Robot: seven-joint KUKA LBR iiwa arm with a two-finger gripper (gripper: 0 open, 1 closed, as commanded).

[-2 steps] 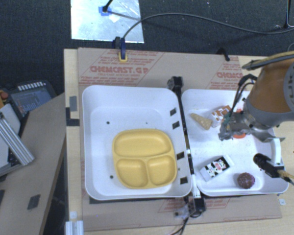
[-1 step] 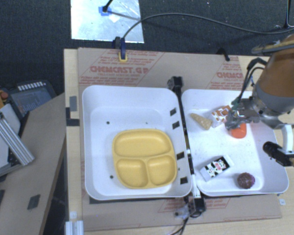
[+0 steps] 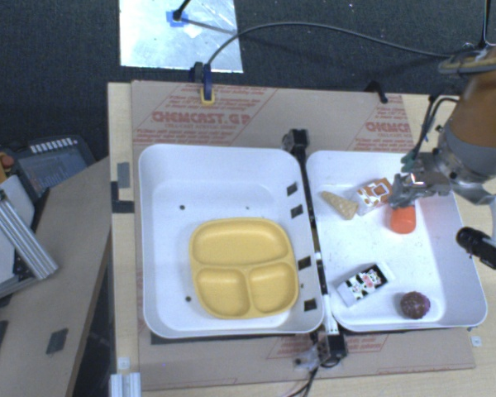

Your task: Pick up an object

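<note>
While the pincer [image 3: 407, 190] hangs low in the right bin [image 3: 446, 313], right over the orange cup [image 3: 403, 219], I honestly can't tell its grip state. Cup looks upright, near the bin's far right wall. A snack packet [image 3: 374, 193] crowds its left; bare floor toward the black-and-white box [image 3: 364, 284].

Dark speckled carpet [image 3: 50, 48] surrounds a pale wooden bench [image 3: 120, 222]. A shiny metal sheet [image 3: 178, 23] lies on the floor behind, and a grey aluminium rail [image 3: 12, 230] crosses at left.
</note>
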